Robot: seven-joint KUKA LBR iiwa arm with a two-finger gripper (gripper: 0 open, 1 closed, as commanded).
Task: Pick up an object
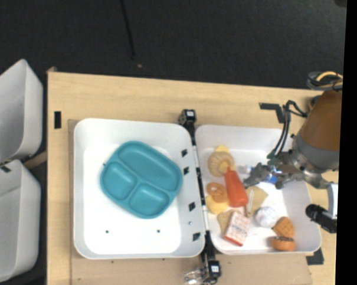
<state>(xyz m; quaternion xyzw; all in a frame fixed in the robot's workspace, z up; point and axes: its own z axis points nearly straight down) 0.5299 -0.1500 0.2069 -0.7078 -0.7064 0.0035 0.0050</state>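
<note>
The right bin (249, 138) holds several toy foods. A red bottle (236, 189) lies beside a tan bun-like piece (220, 161) and a glazed donut (216, 192). Nearer the front are a red-and-white box (238, 228), a white ball (266, 216) and an orange waffle-like piece (283, 227). My gripper (264, 172) hangs low over the middle of this bin, just right of the bottle's top and above a pale wedge (257, 195). A small blue thing shows right under the wrist, partly hidden.
The left bin (80, 223) holds a blue divided plate (142, 179). The arm's orange band (324, 119) and grey wrist cover the right bin's far right side. Black clips (187, 116) sit along the divider between the bins. White chairs stand at the left.
</note>
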